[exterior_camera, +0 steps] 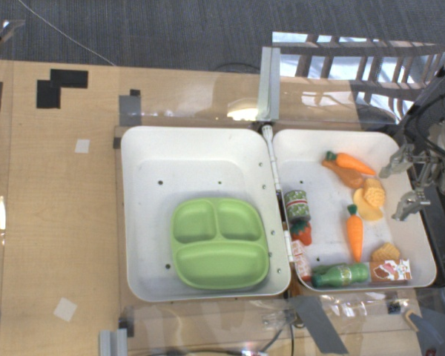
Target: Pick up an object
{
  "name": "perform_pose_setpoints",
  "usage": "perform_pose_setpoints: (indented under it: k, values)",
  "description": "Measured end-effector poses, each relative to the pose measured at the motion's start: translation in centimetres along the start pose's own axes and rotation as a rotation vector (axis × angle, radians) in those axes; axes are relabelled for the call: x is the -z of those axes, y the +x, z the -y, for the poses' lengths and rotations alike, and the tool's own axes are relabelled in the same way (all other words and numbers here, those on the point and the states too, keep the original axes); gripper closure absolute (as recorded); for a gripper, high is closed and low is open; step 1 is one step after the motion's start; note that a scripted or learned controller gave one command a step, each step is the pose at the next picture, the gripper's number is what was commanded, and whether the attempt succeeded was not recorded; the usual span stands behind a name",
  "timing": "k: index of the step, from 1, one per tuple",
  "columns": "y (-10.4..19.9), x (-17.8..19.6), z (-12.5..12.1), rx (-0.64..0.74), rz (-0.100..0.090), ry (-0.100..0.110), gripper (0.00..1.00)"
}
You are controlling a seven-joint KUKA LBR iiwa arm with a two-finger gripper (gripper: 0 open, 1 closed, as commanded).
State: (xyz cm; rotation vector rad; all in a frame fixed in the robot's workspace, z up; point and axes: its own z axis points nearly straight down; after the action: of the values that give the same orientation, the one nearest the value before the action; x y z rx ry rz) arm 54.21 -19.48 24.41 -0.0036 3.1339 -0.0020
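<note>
The right white bin [319, 154] holds several toy foods. A long carrot [350, 164] lies at the back and a short carrot [354, 233] stands near the middle. Between them are yellow round crackers [371, 199]. A green bottle [341, 274] lies along the front wall next to a red-and-white carton [391, 271]. A labelled can [296, 202] and a red strawberry [302, 233] sit by the left wall. My gripper [399, 188] hovers over the bin's right side, just right of the crackers. It is open, with nothing between its fingers [392, 167].
The left white bin [148, 162] holds a green divided plate [219, 242]. A metal divider post [268, 87] stands behind the two bins. A metal rack [363, 58] sits behind the right bin. The arm's dark body [434, 124] crosses the right edge.
</note>
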Motion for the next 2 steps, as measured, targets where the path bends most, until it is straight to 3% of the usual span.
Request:
perform_pose_setpoints:
  k: [1,2]
  values:
    - [-3.2,-12.8,-0.6,0.241,0.012,0.008,0.0]
    - [-1.9,-13.8,-3.4,0.18,0.033,0.008,0.0]
